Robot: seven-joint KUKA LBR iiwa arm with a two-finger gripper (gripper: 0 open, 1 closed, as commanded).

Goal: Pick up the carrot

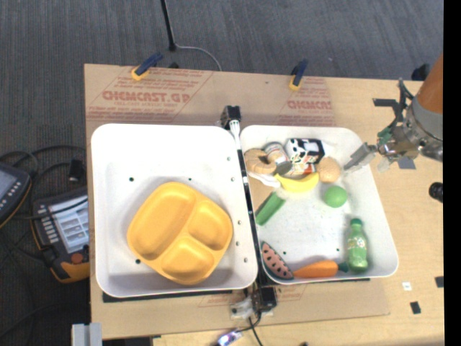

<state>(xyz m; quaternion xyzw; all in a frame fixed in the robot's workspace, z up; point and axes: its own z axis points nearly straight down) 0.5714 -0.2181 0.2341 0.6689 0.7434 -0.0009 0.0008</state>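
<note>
Carrot lies flat along the right bin's near wall, watermelon slice at its tip, green bottle touching its thick end. Hand sits outside that bin's right rim, well apart; spread or pressed together, cannot tell, too blurred. Risks: fingers hitting the wall, or nudging the bottle instead.

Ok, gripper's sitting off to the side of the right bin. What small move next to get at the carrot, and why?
Probably swing the gripper toward the near edge of the right bin and stop above the carrot. The gripper sits by the bin's far right corner, well apart from the carrot, which lies flat along the near wall between the watermelon slice and the green bottle.
</note>
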